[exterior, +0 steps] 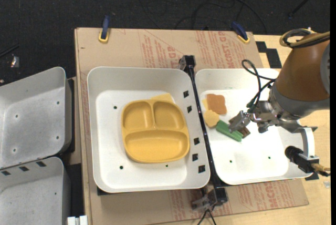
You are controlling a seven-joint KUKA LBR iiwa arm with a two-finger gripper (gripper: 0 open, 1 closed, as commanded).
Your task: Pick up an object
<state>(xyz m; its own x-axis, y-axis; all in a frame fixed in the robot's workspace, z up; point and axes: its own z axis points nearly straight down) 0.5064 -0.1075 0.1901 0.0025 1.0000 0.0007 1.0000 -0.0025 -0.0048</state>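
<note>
In the right bin (254, 163), three small things lie close together near its left wall. They are an orange-brown piece (216, 103), a pale yellow piece (210, 118) just below it, and a green block (227, 130) lying at a slant. My gripper (241, 123) reaches in from the right and hangs over the green block's right end, very close to it or touching it. Whether the block is between the fingers cannot be made out. The grey arm with its orange band (304, 74) covers the bin's right part.
The left bin (103, 113) holds a yellow divided plate (155, 131), which takes up its middle. A black divider (198, 113) runs between the two bins. Spare white bin shells (31, 113) lie off the bench at the far left.
</note>
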